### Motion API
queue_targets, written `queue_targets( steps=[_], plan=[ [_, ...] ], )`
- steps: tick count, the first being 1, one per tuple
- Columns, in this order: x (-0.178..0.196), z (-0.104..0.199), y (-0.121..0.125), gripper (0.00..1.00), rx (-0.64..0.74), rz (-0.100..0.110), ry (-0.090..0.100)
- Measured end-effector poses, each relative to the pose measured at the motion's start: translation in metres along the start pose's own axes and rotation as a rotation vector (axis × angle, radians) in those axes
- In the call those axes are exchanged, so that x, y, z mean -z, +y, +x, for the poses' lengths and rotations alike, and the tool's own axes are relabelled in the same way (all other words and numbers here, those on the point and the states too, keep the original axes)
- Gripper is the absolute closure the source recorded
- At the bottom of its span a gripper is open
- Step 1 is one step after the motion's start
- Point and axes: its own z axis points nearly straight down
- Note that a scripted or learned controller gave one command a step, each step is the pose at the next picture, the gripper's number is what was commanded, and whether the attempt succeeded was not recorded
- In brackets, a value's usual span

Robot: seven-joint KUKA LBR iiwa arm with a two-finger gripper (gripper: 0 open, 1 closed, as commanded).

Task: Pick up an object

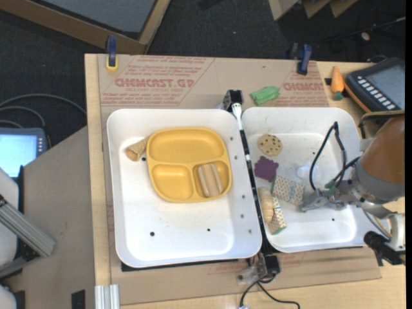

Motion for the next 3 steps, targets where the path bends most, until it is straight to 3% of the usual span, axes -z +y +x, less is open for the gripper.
queue_targets(
  steps=[1,2,3],
  plan=[
    [0.000,0.057,0.000,0.00,0.003,0.001,0.001],
    [0.002,0.038,0.103,0.00,0.003,-0.013,-0.006],
    [0.002,0.049,0.192,0.00,0.003,-0.013,-0.005]
  ],
)
